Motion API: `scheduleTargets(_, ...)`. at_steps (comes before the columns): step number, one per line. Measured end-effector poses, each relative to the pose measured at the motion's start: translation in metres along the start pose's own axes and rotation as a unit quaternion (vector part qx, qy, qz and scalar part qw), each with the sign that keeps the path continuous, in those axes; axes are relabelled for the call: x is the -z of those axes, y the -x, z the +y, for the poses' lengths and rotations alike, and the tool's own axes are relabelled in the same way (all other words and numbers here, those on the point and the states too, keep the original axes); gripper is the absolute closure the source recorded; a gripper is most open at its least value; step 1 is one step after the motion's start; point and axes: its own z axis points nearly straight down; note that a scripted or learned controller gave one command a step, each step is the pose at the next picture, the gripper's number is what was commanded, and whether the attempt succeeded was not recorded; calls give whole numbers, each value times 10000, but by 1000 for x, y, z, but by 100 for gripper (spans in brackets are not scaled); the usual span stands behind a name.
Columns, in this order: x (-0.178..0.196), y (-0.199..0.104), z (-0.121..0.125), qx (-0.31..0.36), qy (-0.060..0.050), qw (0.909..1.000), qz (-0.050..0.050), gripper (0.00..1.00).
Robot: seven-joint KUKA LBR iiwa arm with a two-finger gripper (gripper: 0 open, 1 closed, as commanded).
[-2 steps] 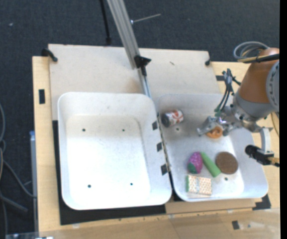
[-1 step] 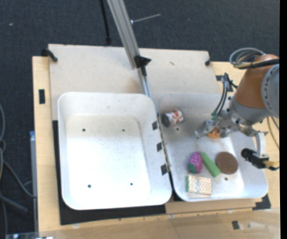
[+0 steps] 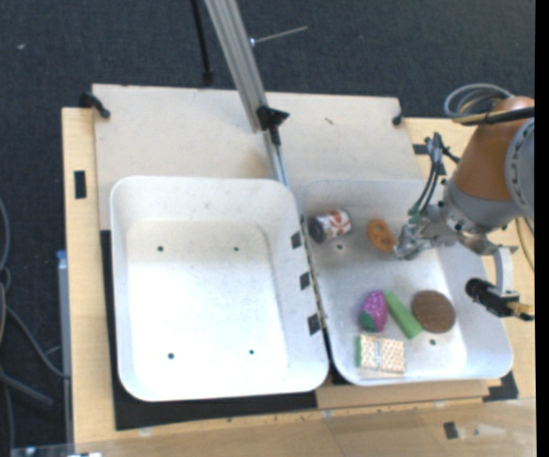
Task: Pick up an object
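The right bin holds a small red and white can lying on its side, an orange lump, a magenta piece, a green stick, a brown disc and a patterned cream packet. My gripper is low in the bin's upper part, just right of the orange lump and close to it. Nothing shows between its fingers.
The left bin lies beside the right one. A metal pole slants up from between the bins at the back. The arm's orange band hangs over the right bin's far right corner.
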Motion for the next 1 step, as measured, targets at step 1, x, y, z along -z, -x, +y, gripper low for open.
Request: scheduleTargets(1, 52, 8, -5, 32, -21, 10000, 16, 100)
